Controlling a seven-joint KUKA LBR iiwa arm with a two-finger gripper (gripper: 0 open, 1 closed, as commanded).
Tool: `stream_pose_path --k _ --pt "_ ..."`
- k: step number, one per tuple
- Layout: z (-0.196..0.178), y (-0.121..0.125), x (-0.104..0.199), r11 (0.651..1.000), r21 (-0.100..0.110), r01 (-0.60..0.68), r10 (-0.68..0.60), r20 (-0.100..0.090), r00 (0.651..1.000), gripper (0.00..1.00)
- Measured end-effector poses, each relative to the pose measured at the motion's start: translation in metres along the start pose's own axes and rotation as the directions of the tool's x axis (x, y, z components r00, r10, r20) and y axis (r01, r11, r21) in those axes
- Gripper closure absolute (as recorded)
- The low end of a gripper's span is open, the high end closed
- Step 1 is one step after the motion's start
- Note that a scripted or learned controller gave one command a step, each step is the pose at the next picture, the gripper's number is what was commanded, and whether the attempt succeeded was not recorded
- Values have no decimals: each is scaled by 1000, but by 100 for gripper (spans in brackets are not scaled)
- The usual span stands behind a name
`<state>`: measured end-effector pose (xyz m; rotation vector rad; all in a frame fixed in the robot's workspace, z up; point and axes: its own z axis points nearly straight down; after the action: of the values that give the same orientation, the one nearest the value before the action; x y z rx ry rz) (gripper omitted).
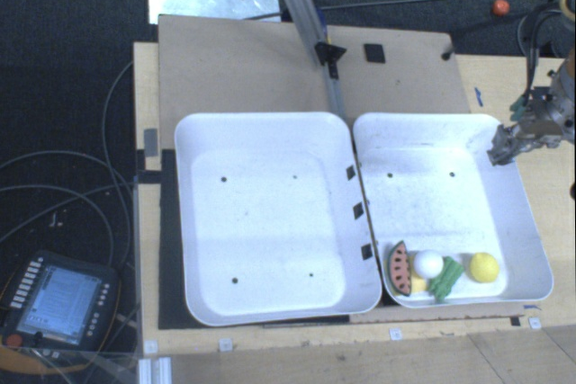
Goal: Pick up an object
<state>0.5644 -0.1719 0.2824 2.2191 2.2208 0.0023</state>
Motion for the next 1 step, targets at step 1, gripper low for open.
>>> stream_pose_path --k 1 --pt "89 -57 17 1000 9 -1 1 -2 1000 100"
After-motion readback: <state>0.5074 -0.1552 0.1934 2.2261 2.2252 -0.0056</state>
